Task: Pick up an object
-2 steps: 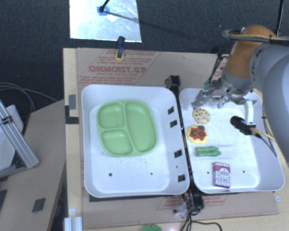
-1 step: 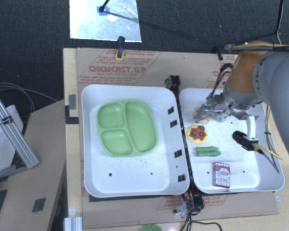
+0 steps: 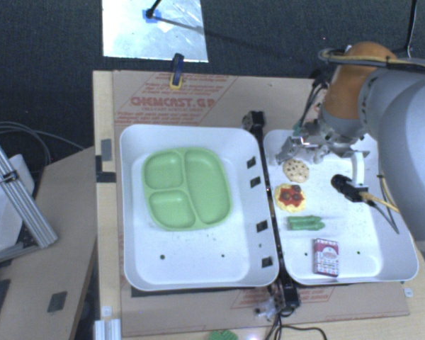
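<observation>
Gripper (image 3: 297,149) hovers just above toy cookie (image 3: 295,169) at right bin's (image 3: 393,261) far-left end; jaw state impossible to tell. Cookie looks light, rigid, flat, likely slippery plastic; best pinched across opposite edges.

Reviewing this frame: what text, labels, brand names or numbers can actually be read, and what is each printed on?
"CHEMCAST. G P", red print on the flat brown cardboard sheet under the two bins; the last letters are uncertain.
Smaller red print beneath and beside it: too blurred to read.
Small red and white box in the right bin: printed front, too small to read.
</observation>
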### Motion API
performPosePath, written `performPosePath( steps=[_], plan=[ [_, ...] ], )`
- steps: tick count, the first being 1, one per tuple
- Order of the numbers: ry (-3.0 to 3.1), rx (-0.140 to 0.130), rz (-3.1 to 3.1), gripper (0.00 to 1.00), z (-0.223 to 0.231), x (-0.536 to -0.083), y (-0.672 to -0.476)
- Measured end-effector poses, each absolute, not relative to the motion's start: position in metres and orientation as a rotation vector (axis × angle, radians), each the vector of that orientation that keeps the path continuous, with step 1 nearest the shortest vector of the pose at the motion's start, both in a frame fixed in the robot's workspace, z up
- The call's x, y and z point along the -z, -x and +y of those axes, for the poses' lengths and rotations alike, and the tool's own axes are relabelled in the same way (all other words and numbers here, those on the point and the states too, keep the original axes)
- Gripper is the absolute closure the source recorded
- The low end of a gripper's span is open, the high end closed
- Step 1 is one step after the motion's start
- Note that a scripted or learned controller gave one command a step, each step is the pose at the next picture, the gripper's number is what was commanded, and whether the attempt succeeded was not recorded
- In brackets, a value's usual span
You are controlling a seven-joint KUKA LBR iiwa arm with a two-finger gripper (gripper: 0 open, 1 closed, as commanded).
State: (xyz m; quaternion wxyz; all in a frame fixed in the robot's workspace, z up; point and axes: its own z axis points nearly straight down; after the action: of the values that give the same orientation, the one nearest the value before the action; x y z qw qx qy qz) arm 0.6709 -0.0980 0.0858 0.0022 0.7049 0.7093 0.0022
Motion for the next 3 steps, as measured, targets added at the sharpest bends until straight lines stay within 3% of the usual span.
performPosePath(
  steps=[1,2,3],
  plan=[
    [-2.209,-0.007,2.224,1.0,-0.099,-0.097,-0.671],
    [-2.208,-0.006,2.226,0.0,-0.099,-0.097,-0.671],
    [-2.225,0.0,2.219,0.0,-0.107,-0.085,-0.589]
  ],
)
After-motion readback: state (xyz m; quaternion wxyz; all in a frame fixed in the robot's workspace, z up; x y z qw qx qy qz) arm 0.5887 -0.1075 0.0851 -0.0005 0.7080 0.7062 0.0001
